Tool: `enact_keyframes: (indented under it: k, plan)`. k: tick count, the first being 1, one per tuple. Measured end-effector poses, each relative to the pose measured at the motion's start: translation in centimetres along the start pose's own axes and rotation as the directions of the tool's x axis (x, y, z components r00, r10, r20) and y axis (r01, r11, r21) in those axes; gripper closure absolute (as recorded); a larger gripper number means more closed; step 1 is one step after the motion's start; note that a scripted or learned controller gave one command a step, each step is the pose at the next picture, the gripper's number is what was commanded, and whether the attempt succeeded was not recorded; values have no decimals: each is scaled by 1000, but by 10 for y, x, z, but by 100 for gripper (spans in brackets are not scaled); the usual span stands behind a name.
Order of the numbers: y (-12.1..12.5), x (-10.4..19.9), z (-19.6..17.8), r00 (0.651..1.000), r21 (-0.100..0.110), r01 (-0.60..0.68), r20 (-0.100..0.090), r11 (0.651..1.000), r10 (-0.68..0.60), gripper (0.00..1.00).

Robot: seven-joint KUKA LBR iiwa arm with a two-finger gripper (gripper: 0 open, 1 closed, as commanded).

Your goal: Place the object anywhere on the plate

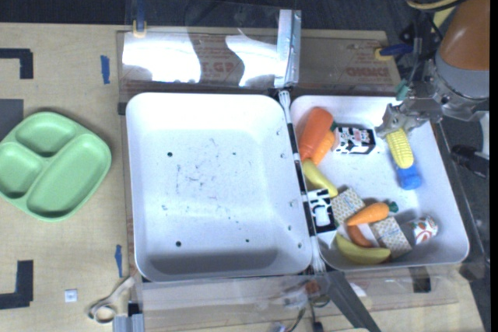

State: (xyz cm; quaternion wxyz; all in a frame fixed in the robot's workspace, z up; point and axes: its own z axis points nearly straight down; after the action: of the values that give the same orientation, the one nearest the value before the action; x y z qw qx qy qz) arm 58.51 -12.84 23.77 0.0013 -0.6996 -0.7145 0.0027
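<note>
Camera view: gripper at far edge of right bin, over corn cob; finger state cannot be told. Step judged: picking. Next: secure cob, carry far left to green plate

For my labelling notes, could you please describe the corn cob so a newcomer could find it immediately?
Look in the right-hand white bin, toward its upper right side. The corn cob lies just below the gripper, a short yellow cob with rows of kernels. Its blue handle end sets it apart from the smooth yellow bananas.
</note>
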Motion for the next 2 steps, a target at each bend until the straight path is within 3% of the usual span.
enact_keyframes:
  k: [1, 2]
  plan:
    - [-7, -22, 73, 998, -2, -70, -3, 998, 70, 100]
    - [-11, -18, 70, 996, 0, -94, -4, 996, 94, 100]
